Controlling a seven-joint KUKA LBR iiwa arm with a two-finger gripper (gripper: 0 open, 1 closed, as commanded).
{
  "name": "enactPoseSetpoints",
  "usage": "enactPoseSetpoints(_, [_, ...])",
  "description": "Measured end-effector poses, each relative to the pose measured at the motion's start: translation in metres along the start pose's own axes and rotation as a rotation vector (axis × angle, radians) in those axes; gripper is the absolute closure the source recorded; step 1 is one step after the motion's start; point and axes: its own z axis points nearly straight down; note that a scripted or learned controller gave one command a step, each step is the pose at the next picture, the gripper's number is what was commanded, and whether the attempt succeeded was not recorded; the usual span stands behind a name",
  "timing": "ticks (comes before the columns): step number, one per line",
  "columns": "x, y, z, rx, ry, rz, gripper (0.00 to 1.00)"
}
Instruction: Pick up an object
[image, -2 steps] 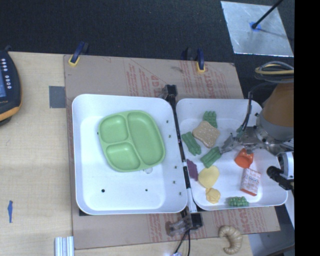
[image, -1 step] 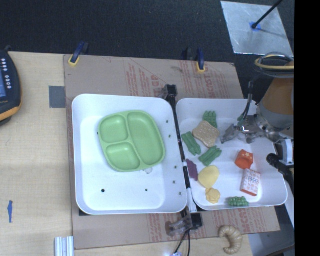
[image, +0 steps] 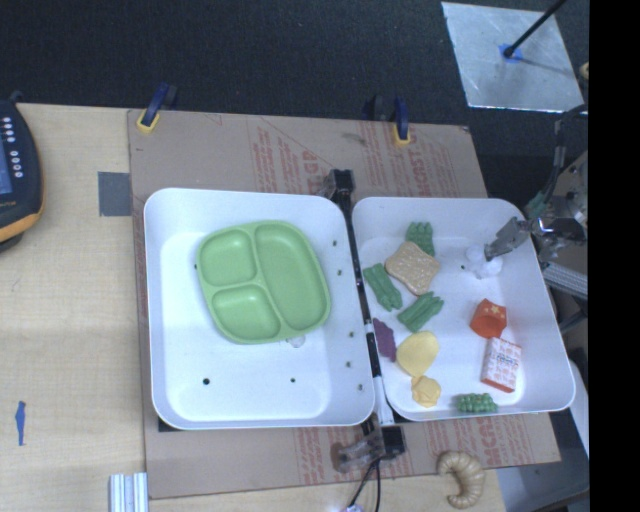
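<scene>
A croissant lies on the bench outside the bins. The right bin holds a carton, a red block and a cracker. The gripper hangs over this bin's upper right area; finger state cannot be determined.

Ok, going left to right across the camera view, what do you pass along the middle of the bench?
Green divided plate in the left bin → cracker → red block in the right bin → gripper.
</scene>
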Motion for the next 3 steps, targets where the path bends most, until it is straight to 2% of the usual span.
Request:
enactPoseSetpoints(1, [0.002,-0.075,0.022,0.019,0.006,-0.001,0.00])
enactPoseSetpoints(2, [0.031,-0.041,0.108,0.011,0.003,-0.009,0.00])
enactPoseSetpoints(3, [0.001,0.002,0.116,-0.006,-0.002,-0.007,0.00])
